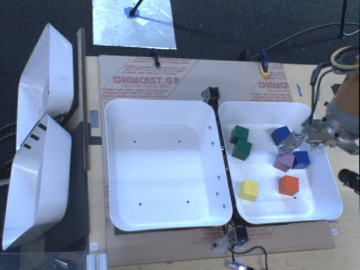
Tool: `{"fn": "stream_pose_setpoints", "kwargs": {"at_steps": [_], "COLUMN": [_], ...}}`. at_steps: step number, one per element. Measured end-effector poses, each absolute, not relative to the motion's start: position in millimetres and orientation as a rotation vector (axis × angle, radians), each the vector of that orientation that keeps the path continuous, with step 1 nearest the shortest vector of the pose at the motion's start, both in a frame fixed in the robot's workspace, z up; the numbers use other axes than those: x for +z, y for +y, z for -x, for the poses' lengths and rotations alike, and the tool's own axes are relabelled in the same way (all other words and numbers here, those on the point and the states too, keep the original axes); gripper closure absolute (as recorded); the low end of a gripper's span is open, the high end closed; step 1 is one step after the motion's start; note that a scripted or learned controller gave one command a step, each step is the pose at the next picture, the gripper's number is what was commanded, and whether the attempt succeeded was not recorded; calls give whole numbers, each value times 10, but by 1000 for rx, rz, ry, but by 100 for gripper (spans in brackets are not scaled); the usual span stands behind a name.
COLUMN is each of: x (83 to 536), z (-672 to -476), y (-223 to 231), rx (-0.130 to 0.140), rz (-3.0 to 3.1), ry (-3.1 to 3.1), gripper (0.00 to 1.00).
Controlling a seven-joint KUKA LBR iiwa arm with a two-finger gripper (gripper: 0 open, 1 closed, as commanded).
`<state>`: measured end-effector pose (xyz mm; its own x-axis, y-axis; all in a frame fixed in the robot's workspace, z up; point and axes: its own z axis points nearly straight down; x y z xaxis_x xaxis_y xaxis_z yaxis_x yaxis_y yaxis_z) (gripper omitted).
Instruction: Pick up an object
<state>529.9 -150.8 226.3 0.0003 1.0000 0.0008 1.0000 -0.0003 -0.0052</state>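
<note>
The right bin (323, 207) holds several small blocks. Two green blocks (241, 142) sit close together at its left, and a yellow block (248, 189) lies near the front. An orange block (288, 185) lies to the right of the yellow one. A blue block (280, 135), a purple block (284, 162) and a second blue block (301, 159) cluster at the right. My gripper (290, 144) reaches in from the right and sits low between the first blue block and the purple block, just above the purple one. No block is visibly lifted.
The left bin (112, 151) stands beside the right one, joined by a black divider (222, 156). Two spare white bins (39, 128) lean at the far left. Clamps and cables sit along the back edge of the bench.
</note>
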Motion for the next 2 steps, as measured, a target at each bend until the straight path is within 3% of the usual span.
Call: {"fn": "stream_pose_setpoints", "kwargs": {"at_steps": [1,2], "x": [2292,1694], "z": [-5312,-5367], "y": [-1506,-1478], "rx": [-1,3], "rz": [2221,2219], "ry": [-2223,-2220], "gripper": [0,0]}}
